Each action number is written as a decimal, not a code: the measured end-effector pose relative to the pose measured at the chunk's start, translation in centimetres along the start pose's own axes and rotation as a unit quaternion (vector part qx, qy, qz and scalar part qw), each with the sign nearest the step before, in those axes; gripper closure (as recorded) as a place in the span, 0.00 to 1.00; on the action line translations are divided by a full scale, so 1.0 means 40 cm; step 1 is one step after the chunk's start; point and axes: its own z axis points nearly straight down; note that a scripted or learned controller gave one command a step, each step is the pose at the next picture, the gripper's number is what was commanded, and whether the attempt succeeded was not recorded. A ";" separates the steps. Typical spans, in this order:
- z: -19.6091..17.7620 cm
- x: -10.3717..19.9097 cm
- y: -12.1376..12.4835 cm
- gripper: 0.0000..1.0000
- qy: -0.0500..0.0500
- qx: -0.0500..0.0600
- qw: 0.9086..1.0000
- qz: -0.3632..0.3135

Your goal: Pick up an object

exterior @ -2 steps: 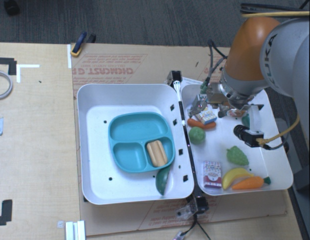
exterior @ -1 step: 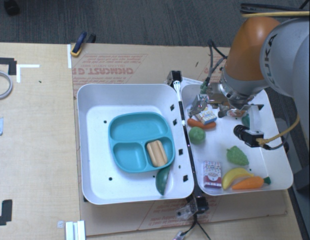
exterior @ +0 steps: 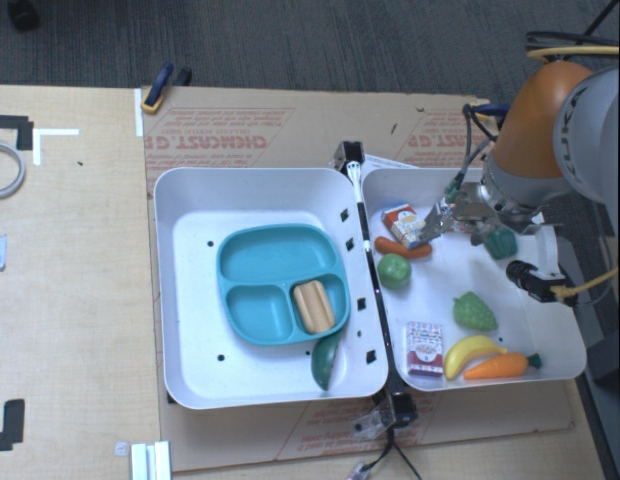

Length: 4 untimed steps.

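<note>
The gripper (exterior: 437, 220) hangs low in the right bin (exterior: 560, 353) — open or closed, cannot tell — with the small snack packet (exterior: 402, 222) just left of it, likely light, crinkly, slippery, so best pinched across its narrow sides.

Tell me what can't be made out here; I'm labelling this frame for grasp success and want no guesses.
- Gripper: camera view, too small and blurred to tell whether its fingers are open or shut, or gripping anything.
- Small box under the gripper: partly covered by the fingers; print unreadable.
- Dark green item at the blue tray edge: partly hidden by the tray; kind unclear.
- Teal object: partly hidden by the arm.
</note>
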 end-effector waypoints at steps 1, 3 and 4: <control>0.079 0.052 0.117 0.00 0.001 0.009 1.000 0.002; 0.087 0.057 -0.032 0.00 0.000 0.000 1.000 0.000; 0.087 0.057 -0.032 0.00 0.000 0.000 1.000 0.000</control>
